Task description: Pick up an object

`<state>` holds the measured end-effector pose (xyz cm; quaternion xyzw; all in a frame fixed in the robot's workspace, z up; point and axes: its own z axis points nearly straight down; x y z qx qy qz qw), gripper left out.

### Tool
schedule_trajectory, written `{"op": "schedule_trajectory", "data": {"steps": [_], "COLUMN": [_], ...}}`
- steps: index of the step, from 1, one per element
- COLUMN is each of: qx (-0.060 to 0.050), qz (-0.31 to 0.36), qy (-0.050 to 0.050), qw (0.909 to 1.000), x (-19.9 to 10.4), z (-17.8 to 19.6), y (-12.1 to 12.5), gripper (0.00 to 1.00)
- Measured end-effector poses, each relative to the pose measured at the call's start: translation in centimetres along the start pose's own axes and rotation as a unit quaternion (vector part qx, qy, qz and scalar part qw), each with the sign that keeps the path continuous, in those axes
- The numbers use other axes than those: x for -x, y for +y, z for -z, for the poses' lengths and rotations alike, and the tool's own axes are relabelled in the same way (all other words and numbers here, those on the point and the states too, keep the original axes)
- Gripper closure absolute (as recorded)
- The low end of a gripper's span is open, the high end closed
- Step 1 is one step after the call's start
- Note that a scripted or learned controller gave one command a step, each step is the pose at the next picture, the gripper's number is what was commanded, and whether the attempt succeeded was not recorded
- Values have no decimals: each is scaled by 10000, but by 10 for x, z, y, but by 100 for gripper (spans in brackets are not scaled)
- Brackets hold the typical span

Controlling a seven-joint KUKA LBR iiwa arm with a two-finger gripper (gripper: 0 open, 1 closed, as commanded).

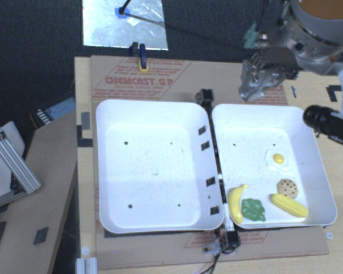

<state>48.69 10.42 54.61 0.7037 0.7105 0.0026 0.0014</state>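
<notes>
Two white bins side by side on cardboard. Left bin (111, 153) bare, just dark dots on its floor. Right bin (246, 130) holds toy food, all in its near half: fried egg (278, 158) toward the right wall, cookie (287, 188) below it, corn cob (290, 205) at the near-right corner, banana (236, 203) along the near-left wall w/ a green leafy piece (253, 210) touching it. Gripper (262, 84) hangs above the right bin's far rim, well apart from every item, nothing between its fingers. Finger spacing: can't tell, metal parts blur together. Arm cut off at top-right.
</notes>
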Motion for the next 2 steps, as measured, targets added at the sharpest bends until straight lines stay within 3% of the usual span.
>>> {"op": "schedule_trajectory", "data": {"steps": [1,2], "qx": [-37,-50], "qz": [11,-8], "qy": [-2,-11], "qw": [10000,10000], "x": [-95,-132], "z": [-33,-93], "y": [38,35], "gripper": [100,100]}}
